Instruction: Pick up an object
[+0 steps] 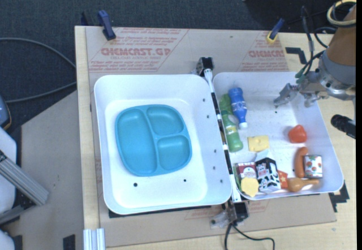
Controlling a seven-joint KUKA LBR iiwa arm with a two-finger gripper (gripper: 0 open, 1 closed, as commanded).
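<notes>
2 white bins sit side by side on the tabletop (169, 51). The left bin (107, 96) carries just a blue divided plate (153, 139), prob. the drop-off side. The right bin (331, 161) carries the loose stuff to pick from, mostly crowded along its left wall & near edge, so the far right corner is bare w/ room for the arm to come in.

Items: blue bottle (238, 106) & green bottle (229, 130) lying lengthwise against the left wall, touching or nearly so. Yellow cheese wedge (259, 143) just beside them. Red tomato-like piece (297, 133) alone nr the middle-right. Along the near edge: hot dog (299, 160), small can (313, 166), black & white carton (267, 174), red & white pack (246, 171), all close together.

Jaws (294, 95) hang over the bin's far right part, spread apart w/ nothing between them, as best as the slant view shows. No target named, so any item counts. Nearest is the tomato piece, nearer the camera than the jaws & slightly right, apart from them. It's isolated, so prob. the easiest grab; the near-edge cluster looks risky for bumping neighbours.
</notes>
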